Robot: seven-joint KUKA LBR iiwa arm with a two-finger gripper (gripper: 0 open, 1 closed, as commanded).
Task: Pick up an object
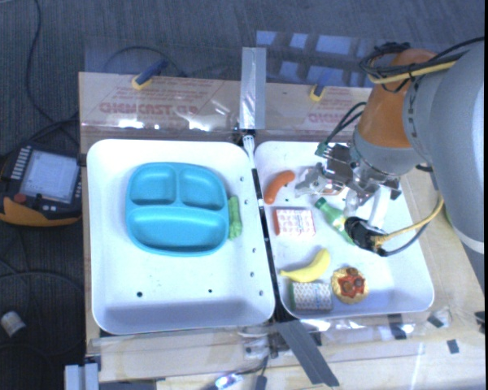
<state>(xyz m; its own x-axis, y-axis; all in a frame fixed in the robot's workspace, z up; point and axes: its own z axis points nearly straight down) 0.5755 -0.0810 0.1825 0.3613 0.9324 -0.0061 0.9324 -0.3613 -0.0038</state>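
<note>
So the gripper (pixel 335 187) hangs low over the right bin (pixel 415 287), which makes sense since that's where all the small stuff sits. Can't tell if its jaws are apart or together; the wrist hardware blocks them. Nothing visibly held. Just beside the jaws, toward the bins' divider: a red-and-white packet (pixel 294 221) and an orange carrot-ish thing (pixel 277 184). A green piece (pixel 330 215) lies right under them. The banana (pixel 308 267) sits further toward the front. The left bin's blue plate (pixel 177 208) is well apart.
</note>
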